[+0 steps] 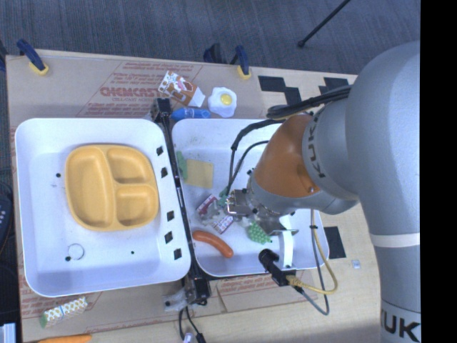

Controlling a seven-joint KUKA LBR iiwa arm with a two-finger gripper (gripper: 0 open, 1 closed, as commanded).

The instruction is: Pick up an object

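Your grey two-finger gripper (239, 207) sits low in the shallow white right bin (214, 131), grip state I cannot tell, with the orange sausage-shaped toy (212, 244) lying free at its seven o'clock, so I judge nothing lifted yet.

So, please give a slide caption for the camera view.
KUKA arm's hand low in the right bin near a toy sausage; yellow tray in the left bin.
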